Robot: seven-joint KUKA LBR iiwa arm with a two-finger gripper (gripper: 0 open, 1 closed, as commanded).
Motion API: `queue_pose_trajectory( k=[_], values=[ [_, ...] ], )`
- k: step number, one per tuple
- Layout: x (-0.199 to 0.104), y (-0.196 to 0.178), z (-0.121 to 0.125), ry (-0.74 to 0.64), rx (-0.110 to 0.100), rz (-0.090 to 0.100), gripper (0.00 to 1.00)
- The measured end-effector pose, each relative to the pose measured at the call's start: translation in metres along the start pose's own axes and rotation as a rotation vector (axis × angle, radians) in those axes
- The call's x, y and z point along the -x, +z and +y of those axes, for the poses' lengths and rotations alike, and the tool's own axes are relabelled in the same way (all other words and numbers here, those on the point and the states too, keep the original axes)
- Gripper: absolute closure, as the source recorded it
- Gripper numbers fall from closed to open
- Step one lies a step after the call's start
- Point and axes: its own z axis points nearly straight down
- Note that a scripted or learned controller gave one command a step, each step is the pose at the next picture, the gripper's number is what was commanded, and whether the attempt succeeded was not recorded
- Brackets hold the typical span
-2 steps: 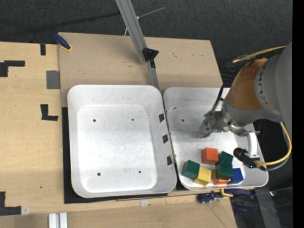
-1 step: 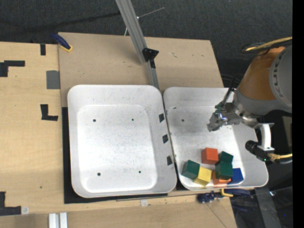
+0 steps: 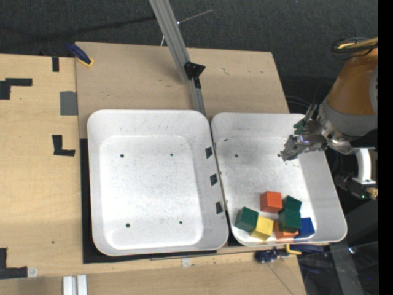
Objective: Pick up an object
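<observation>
While the gripper [image 3: 288, 154] hangs at the right bin's [image 3: 245, 128] far right edge, jaw state beyond our telling, we see the blocks [image 3: 276, 217] clustered toward the near right corner, well apart.

- Left bin [image 3: 98, 165], white, speckled.
- Wooden bench [image 3: 37, 183] bearing black tape marks.
- Grey metal rail [image 3: 172, 29] slanting down between the bins.
- Blue-yellow clamp [image 3: 81, 54] near bench's far edge.
</observation>
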Motion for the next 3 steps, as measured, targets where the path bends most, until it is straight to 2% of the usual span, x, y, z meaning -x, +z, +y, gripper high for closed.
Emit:
queue_pose_trajectory(
  k=[1, 3],
  values=[
    [-0.001, -0.013, 0.001, -0.001, -0.005, 0.002, 1.0],
    [-0.103, -0.026, -0.002, -0.006, -0.006, 0.003, 1.0]
  ],
)
